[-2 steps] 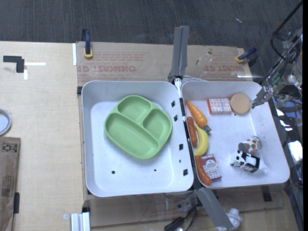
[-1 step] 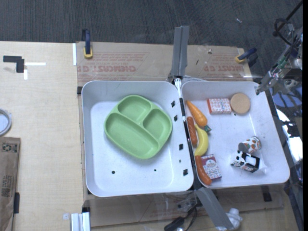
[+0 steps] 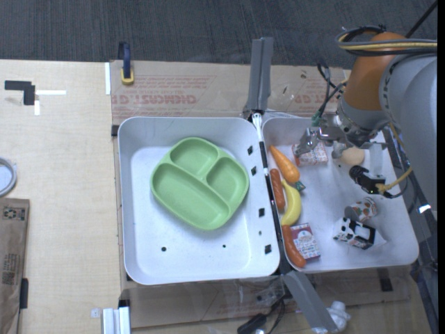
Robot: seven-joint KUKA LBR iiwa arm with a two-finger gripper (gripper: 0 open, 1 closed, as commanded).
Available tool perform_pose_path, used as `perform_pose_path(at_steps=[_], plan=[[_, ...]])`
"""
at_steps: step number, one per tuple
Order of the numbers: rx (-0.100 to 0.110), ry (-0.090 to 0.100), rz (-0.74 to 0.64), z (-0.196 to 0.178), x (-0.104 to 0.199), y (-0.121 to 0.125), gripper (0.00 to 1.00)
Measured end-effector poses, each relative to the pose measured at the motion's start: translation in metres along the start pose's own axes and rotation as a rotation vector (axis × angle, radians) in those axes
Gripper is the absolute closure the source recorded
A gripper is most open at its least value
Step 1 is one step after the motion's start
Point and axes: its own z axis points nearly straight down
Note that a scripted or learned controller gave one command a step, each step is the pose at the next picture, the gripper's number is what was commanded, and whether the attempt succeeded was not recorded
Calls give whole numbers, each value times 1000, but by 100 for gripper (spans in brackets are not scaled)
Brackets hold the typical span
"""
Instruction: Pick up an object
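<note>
Two bins: my left bin (image 3: 132, 207) bears a green divided plate (image 3: 200, 182). Reversed cardboard lettering (image 3: 163, 97) is unreadable. I see the gripper (image 3: 311, 142) in the right bin (image 3: 396, 249) over a small packet (image 3: 312, 155); grip indeterminable. Carrot (image 3: 284, 163) angles away, leftward.

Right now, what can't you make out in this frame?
- Gripper, camera view: fingers too small and cluttered to read open or shut, or whether they touch the small box below.
- Pale rounded item: partly covered by the wrist, identity unclear.
- Black-and-white toy and the crumpled item above it: too small to identify.
- Red packet: label unreadable.
- Arm: cut off by the right edge.
</note>
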Motion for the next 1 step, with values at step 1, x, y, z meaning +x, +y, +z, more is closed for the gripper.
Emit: perform_pose_path(at_steps=[1], plan=[[-2,-2,-4,-10,0,1,100]])
